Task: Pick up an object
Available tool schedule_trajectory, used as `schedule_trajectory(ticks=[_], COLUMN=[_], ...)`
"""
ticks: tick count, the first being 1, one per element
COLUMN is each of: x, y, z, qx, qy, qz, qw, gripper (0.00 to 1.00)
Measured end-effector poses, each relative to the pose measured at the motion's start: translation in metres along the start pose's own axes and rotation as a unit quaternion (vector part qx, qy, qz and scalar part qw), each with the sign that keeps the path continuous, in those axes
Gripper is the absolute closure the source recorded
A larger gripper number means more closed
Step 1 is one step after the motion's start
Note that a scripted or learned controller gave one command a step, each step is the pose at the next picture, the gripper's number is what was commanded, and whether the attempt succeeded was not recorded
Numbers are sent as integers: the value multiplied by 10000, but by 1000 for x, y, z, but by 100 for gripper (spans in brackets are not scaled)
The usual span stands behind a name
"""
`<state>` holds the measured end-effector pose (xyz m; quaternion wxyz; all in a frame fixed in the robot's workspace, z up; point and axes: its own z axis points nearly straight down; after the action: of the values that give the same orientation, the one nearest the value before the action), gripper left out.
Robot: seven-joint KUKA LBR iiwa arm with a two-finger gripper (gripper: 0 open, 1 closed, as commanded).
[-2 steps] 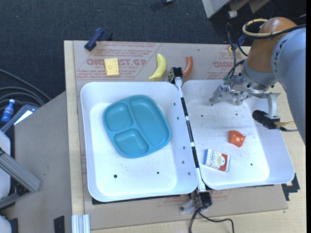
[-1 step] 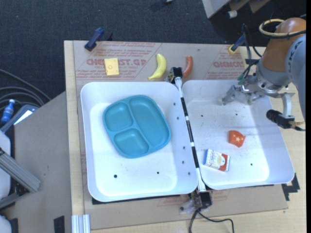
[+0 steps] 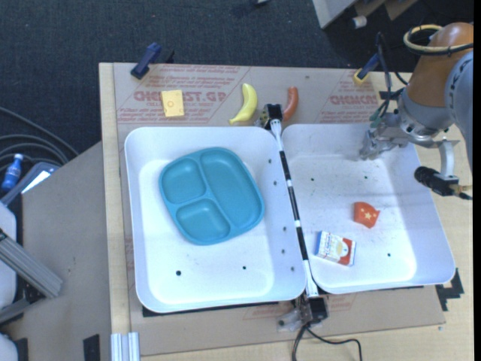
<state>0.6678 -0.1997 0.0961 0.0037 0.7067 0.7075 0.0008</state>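
Note:
The right bin [image 3: 421, 265] holds two things. A small red object [image 3: 366, 214] like a strawberry lies near its middle. A small white, red and blue carton [image 3: 334, 247] lies flat nearer the front. My gripper [image 3: 370, 149] hangs over the bin's far right part, above and behind the red object and apart from it. The grey arm with its orange band [image 3: 440, 66] reaches in from the right. Nothing shows in the gripper's grasp.
A blue divided plate [image 3: 210, 194] fills the middle of the left bin [image 3: 150, 277]. On the board behind the bins lie a yellow banana [image 3: 244, 104], an orange-red sausage-like toy [image 3: 290, 102] and a yellow tag [image 3: 172, 104]. Blue clamps [image 3: 145, 60] grip the board's far edge.

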Motion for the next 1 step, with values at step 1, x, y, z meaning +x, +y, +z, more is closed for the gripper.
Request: schedule_trajectory(ticks=[1], x=[0], y=[0], z=[0], qx=[4], qy=[-1], qz=[-1], qw=[10000], gripper=[0])
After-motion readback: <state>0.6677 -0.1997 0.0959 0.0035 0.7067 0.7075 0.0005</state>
